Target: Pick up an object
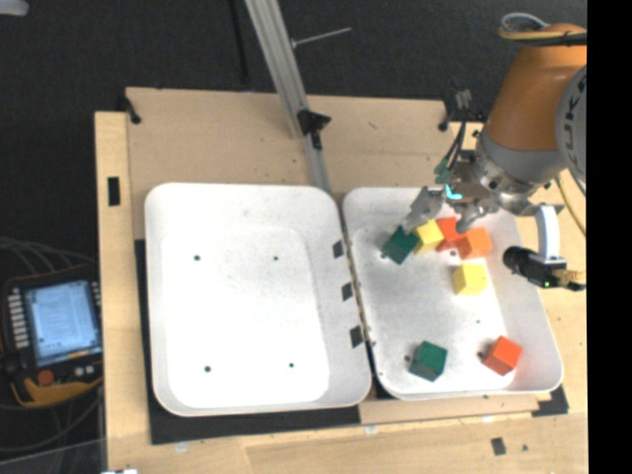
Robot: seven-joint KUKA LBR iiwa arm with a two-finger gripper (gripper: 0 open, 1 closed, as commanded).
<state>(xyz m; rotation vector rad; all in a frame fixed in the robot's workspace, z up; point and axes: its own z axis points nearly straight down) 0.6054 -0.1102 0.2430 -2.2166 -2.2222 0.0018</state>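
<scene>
1. Green, yellow and orange blocks crowd together in the right bin (523, 309), toward its twelve-o'clock end: a green block (399, 246) sits tilted at the nine-o'clock side of the cluster, a small yellow block (430, 234) touches it, and an orange-red block (449, 229) with a paler orange block (476, 243) lie just beyond at three o'clock.
2. The gripper (456, 201) hangs directly over this cluster, at about twelve o'clock from the yellow and orange-red pieces; I cannot tell how far apart its tips stand, nor whether anything is caught in it, since the metal parts and blocks overlap from this angle.
3. A larger yellow block (470, 278) lies apart from the cluster, at roughly five o'clock from it, near the middle of the same bin.
4. Near the bin's six-o'clock edge rest a second green block (429, 360) and, at three o'clock from it, an orange block with a red face (502, 355); the two are well apart.
5. The arm (533, 97), orange above the grey wrist, comes in from the two-o'clock corner.
6. The left bin (247, 294) lies beside the right one, touching along the shared edge.
7. Both bins rest on a pale wooden bench (197, 136); a slanted metal pole (281, 57) rises at twelve o'clock, and a handheld screen (59, 319) lies off the bench at nine o'clock.
</scene>
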